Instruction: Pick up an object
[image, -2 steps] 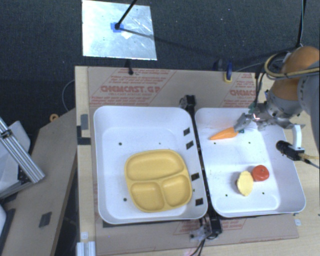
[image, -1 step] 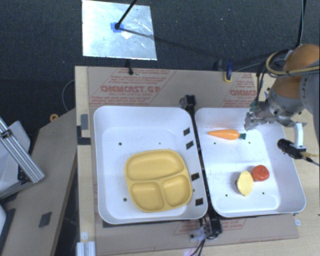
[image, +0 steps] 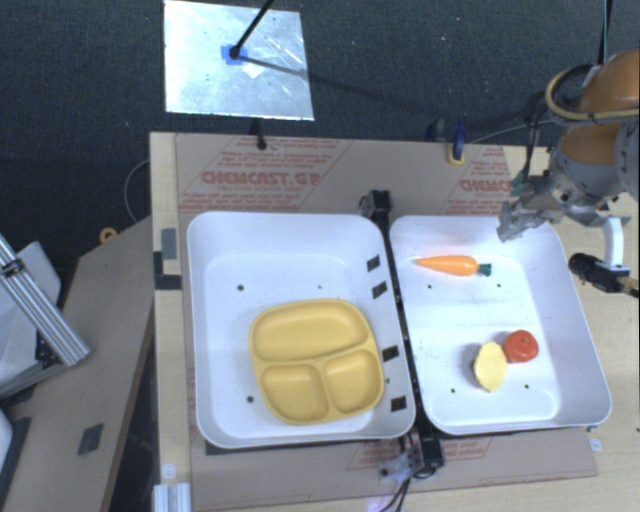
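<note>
From my seat, the gripper (image: 517, 222) hangs over the back rim of the right bin (image: 580, 310), at about one o'clock from that bin's middle — whether it is spread or pressed together I cannot tell at this angle, and nothing shows in its grasp. I judge it is parked high so the program can choose a target below.

Nearest it lies one toy carrot (image: 448, 265), flat on the floor, green end toward three o'clock. Further out, near five o'clock, sit one red tomato-like piece (image: 521, 346) and one yellow piece (image: 490, 367), touching — that crowding could foul a grasp. Three candidates in all.

The left bin (image: 215, 300) carries one yellow divided tray (image: 316, 359) with three compartments.
</note>
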